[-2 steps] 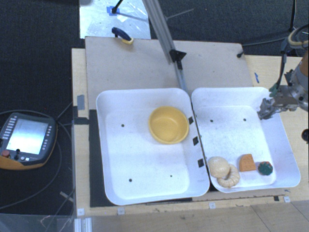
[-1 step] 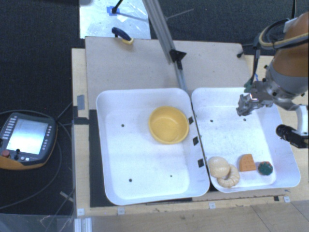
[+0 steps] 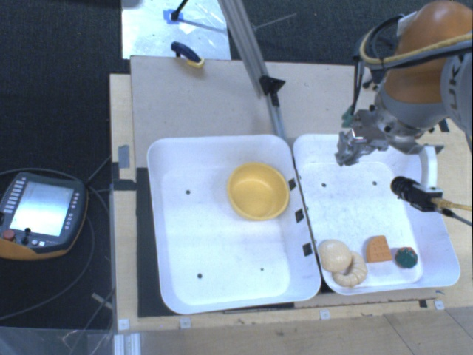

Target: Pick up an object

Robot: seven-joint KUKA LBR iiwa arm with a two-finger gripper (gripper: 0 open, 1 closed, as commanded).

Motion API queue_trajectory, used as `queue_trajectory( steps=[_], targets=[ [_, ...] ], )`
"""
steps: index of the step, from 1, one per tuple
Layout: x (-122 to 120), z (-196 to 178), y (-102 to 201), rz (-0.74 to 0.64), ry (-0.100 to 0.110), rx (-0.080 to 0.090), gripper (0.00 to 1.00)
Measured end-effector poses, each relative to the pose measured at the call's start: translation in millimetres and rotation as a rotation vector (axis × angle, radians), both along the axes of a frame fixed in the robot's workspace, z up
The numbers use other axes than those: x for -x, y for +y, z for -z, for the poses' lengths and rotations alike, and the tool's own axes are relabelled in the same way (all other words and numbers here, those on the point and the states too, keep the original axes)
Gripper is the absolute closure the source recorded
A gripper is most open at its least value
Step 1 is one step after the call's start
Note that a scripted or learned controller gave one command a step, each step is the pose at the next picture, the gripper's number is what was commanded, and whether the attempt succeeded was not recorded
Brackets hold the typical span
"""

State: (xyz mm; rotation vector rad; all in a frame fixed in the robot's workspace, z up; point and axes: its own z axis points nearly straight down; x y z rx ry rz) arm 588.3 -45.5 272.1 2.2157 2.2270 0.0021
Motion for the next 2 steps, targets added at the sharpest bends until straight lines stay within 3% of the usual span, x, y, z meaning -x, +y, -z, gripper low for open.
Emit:
queue_trajectory(
  steps=[2],
  targets=[
    [-34.1,23.6,102.1,0.001,0.002,0.0,1.0]
  ],
)
